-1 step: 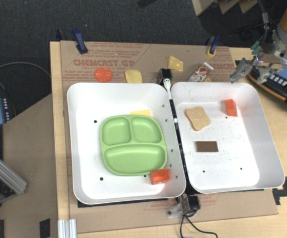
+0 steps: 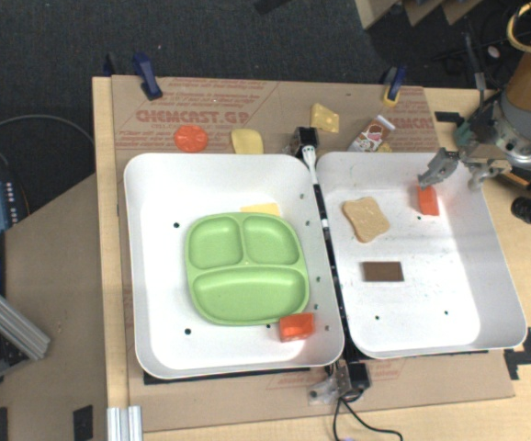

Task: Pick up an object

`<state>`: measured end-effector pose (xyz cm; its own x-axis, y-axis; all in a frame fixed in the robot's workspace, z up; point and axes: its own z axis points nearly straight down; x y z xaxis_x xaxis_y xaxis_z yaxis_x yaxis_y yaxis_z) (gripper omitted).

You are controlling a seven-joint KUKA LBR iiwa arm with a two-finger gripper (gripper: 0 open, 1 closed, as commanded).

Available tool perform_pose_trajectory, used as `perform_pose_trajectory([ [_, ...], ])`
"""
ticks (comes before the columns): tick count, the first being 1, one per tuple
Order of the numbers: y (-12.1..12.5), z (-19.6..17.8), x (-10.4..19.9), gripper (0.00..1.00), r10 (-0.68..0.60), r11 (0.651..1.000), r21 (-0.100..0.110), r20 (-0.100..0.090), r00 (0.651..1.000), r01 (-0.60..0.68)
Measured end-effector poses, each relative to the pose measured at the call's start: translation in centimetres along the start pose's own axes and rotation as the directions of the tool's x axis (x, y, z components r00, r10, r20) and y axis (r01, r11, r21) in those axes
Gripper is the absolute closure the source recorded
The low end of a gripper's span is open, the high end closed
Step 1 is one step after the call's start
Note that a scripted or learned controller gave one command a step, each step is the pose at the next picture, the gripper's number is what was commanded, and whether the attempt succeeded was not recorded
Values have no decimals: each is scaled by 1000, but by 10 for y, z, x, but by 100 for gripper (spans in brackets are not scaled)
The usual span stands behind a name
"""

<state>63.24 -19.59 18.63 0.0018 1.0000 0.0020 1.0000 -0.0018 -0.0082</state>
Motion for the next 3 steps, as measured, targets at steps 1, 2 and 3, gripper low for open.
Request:
perform_pose_trajectory([
  [1, 27, 107, -12, 0, -3, 1000, -3, -1, 1000, 3],
  [2, 28, 88, -13, 100, -4, 1000, -12, 5, 1000, 4],
  [3, 4, 80, 56, 100, -7, 1000, -5, -2, 1000, 7],
])
